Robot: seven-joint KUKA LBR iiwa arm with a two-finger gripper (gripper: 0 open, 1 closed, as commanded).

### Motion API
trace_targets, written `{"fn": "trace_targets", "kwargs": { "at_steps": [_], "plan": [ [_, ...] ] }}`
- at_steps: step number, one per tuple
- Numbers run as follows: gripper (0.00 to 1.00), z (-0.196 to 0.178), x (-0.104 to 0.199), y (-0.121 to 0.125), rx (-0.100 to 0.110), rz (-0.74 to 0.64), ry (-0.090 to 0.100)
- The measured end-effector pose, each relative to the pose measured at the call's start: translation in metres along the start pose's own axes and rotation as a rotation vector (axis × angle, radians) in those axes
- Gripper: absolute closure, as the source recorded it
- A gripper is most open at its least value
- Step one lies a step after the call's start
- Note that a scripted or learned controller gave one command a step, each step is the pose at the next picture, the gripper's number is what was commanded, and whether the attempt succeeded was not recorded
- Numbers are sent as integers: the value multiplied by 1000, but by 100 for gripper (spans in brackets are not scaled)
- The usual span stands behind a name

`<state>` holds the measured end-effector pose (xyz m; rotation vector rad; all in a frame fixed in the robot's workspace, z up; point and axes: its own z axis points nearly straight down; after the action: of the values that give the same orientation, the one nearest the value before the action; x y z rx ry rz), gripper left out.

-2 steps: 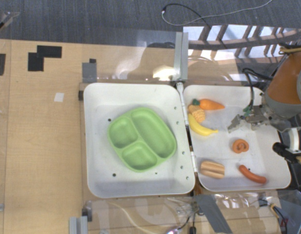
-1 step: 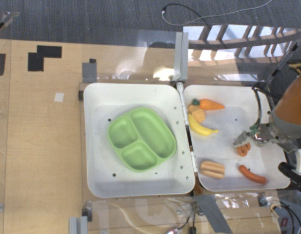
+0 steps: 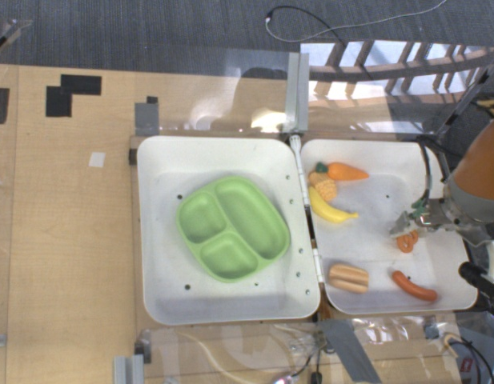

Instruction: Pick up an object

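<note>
The right bin (image 3: 375, 154) holds several toy foods. An orange carrot (image 3: 345, 171) lies at its far left, with a small yellow corn piece (image 3: 324, 189) and a yellow banana (image 3: 330, 208) just below it. A hot dog in a bun (image 3: 348, 278) and a red sausage (image 3: 414, 286) lie along the near side. A small orange-red piece (image 3: 405, 243) sits at the bin's right middle. My gripper (image 3: 407, 226) is low over this piece, right above it, with the arm coming in from the right.
The left bin (image 3: 158, 294) holds a green divided plate (image 3: 232, 228) at its middle. A metal divider post (image 3: 296, 94) stands between the bins at the back. A black cable (image 3: 429, 174) curves along the right bin's far right side.
</note>
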<state>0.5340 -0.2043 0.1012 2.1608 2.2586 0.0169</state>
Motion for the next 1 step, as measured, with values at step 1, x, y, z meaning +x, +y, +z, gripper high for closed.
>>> {"fn": "trace_targets", "kwargs": {
  "at_steps": [1],
  "plan": [
    [100,-89,28,20,13,297,0]
  ]
}}
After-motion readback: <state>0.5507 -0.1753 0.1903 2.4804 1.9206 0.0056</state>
